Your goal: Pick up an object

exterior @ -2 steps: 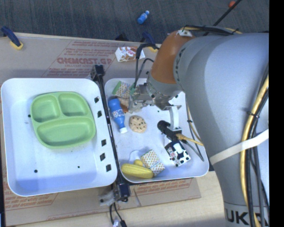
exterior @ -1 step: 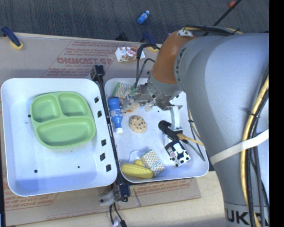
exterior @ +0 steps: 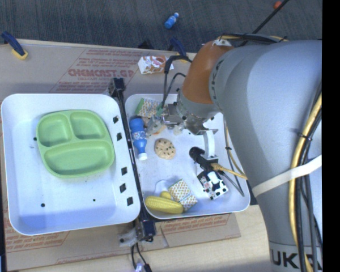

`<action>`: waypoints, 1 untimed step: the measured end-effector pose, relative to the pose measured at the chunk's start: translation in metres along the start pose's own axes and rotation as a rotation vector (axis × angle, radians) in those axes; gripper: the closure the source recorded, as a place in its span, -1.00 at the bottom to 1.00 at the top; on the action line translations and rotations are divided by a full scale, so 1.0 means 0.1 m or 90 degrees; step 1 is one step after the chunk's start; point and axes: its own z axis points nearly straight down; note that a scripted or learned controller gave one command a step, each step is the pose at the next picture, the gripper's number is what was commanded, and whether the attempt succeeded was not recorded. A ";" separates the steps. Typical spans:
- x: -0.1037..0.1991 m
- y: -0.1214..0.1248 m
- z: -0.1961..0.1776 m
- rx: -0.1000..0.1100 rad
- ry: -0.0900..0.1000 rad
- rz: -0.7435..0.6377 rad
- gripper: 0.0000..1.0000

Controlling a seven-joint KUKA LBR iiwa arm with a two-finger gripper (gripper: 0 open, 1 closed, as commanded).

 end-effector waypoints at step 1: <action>0.00 0.05 0.02 0.003 0.000 -0.001 -1.00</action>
